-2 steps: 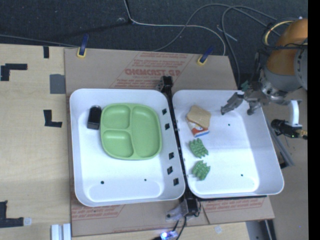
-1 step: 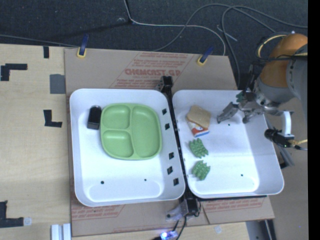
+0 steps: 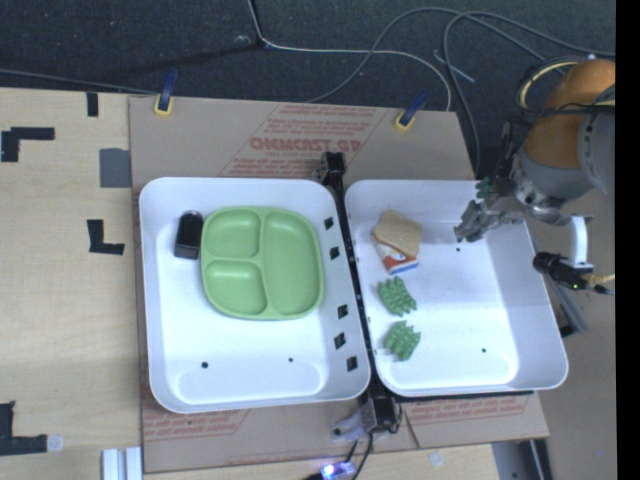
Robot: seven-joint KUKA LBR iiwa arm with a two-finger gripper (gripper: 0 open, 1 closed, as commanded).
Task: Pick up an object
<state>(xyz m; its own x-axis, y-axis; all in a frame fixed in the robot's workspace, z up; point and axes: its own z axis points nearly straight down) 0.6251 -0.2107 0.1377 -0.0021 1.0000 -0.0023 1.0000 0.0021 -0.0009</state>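
Observation:
The right bin (image 3: 520,353) holds a tan block lying on a small red, white and blue box (image 3: 399,240) near its left wall. Below that lie two green knobbly toys (image 3: 397,296), one lower (image 3: 402,340). My gripper (image 3: 470,230) hangs over the upper right part of this bin, right of the tan block and apart from it. Nothing shows between its fingers.
The left bin (image 3: 170,368) holds a green divided plate (image 3: 263,262) and a small black object (image 3: 188,235) at the plate's left. A black clip strip joins the two bins. Cables run across the dark floor behind the cardboard sheet.

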